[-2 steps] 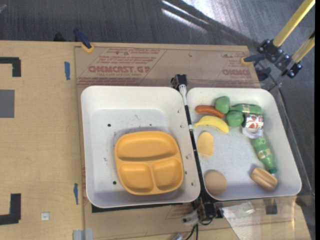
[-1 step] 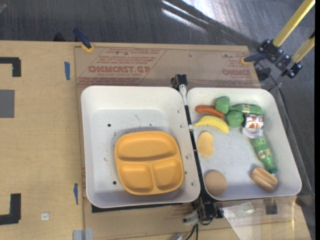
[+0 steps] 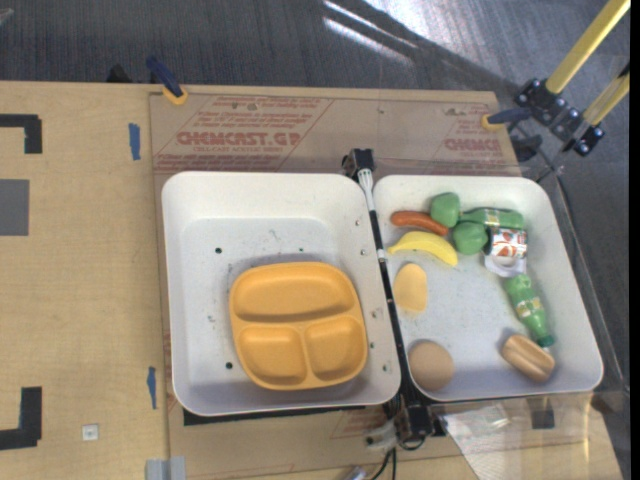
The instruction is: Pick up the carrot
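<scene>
Right bin [image 3: 570,268]: carrot [image 3: 419,222] touching banana [image 3: 425,247], green pepper [image 3: 445,208]; pincer state indiscernible.

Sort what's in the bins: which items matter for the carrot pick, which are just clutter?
Job:
carrot, at the back of the right bin

Clutter:
banana, just in front of the carrot
green pepper
green bottle
can
hot dog bun
egg-like brown ball
pale oval piece
yellow divided tray, left bin
</scene>
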Robot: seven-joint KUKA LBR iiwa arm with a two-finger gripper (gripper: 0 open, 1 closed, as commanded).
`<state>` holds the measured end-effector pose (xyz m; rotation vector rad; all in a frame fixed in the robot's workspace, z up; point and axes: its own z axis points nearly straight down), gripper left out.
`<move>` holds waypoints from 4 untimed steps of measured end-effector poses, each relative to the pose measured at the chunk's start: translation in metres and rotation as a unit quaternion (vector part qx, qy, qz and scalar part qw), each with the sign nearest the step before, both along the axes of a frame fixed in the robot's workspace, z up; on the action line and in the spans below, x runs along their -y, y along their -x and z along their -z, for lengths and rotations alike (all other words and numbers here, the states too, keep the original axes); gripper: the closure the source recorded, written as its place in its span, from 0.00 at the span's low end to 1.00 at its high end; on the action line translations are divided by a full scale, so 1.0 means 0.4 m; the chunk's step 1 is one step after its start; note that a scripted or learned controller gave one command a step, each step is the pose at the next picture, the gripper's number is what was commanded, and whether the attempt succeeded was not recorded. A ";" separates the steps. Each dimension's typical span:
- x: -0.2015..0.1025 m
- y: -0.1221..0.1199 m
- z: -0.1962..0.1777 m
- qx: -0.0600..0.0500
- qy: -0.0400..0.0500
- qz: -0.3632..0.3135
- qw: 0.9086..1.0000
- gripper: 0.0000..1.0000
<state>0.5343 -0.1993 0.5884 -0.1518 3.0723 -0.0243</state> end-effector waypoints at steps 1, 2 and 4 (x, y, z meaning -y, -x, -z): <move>-0.002 -0.004 -0.030 0.005 0.001 0.000 1.000 1.00; -0.002 -0.004 -0.032 0.006 0.001 0.000 1.000 0.00; -0.338 0.081 0.284 -0.030 -0.003 -0.120 0.992 0.00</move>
